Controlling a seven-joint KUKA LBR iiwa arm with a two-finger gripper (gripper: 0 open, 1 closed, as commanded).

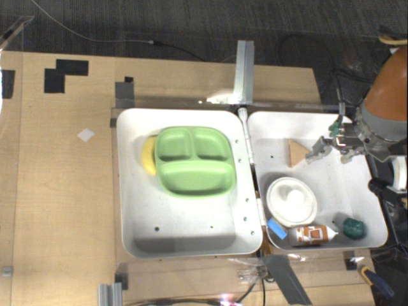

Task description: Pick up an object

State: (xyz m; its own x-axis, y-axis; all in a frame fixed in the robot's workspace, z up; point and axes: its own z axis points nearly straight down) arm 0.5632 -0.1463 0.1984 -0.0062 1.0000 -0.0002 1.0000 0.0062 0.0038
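My gripper (319, 150), state impossible to tell, hovers at three o'clock of the small tan wooden wedge (296, 152): probably light, rigid; pinch its flat sides.

I can read no text, brand or number here; the bottle (314, 234) in the right bin (376, 196) carries a label too blurred to read.

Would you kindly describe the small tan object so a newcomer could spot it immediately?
Look in the right white bin, in its far half. The tan wedge lies there just beyond the round white bowl, near the divider between bins. It alone is flat, triangular and cardboard-coloured.
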